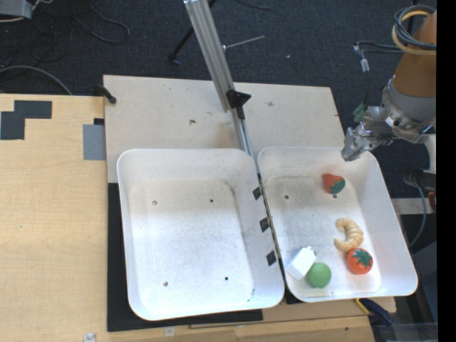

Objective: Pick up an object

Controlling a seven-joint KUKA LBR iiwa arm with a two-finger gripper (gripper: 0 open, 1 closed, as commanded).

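— Where's the claw right now?

— The grey two-finger gripper [354, 148] hangs at the far right corner of the right-hand shallow white bin [388, 191], just over its rim. From here it reads as a dark, blurred lump, so whether it is spread or pressed together I cannot tell. Nothing shows under its tip.

— And the arm behind it?

— The grey arm with the orange band [413, 70] comes in from the right; its upper part is cut off by the frame edge, and loose cables loop around it.

— What's nearest to the claw?

— A small red strawberry-like toy with a green cap [333, 184], lying in the bin below and to the left of the gripper, apart from it. Farther toward the near end lies a curled tan piece shaped like a croissant [348, 234], and just beside it a red tomato-like ball with a green top [360, 261]. At the near left corner of that bin a small white block [301, 262] touches a round green ball [318, 274].

— The other bin?

— The left-hand shallow white bin [135, 191] shows speckled grime and a few dark dots on its floor. A slanted silver aluminium rail [214, 55] runs down to the seam between the bins, and black clips sit along that seam; the rail's foot is hard to make out.
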